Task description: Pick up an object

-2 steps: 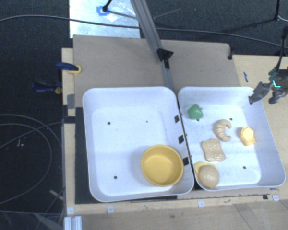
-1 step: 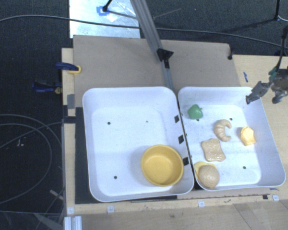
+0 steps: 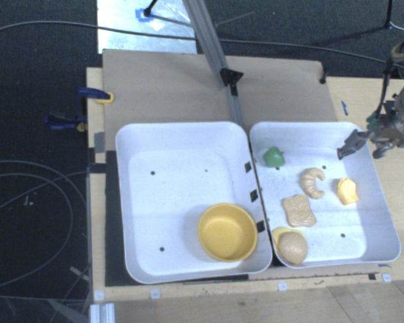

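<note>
Yellow bowl (image 3: 227,231) in left bin (image 3: 138,147); no legible labels.

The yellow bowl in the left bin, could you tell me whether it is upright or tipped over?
Upright: the yellow bowl shows its round rim and hollow inside facing up.

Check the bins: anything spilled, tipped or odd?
Nothing stands out. The yellow bowl sits upright in the left bin. The right bin holds a green pepper, croissant, cracker, yellow wedge and a round roll, all lying apart. Gripper hovers at its upper right.
</note>
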Robot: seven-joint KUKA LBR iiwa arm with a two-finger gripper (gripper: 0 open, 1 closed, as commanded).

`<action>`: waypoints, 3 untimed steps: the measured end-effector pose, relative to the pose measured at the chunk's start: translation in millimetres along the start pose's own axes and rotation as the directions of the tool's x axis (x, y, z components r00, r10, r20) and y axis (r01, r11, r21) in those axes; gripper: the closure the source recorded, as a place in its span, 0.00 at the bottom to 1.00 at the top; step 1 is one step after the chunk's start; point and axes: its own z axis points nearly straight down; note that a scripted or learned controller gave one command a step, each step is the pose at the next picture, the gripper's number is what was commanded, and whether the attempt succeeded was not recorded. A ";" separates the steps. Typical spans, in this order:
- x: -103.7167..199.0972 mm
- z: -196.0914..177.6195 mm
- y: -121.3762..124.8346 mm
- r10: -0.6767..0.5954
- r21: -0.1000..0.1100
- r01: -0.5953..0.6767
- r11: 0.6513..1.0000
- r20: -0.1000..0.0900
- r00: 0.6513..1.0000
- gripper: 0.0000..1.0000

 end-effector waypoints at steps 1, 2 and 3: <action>-1.4 41.4 0.8 0.000 -0.002 0.000 1.000 0.000 1.000 0.00; 2.3 103.7 1.3 0.000 0.000 0.000 1.000 -0.001 1.000 0.00; 1.5 89.4 2.5 0.001 -0.006 -0.001 1.000 0.002 1.000 1.00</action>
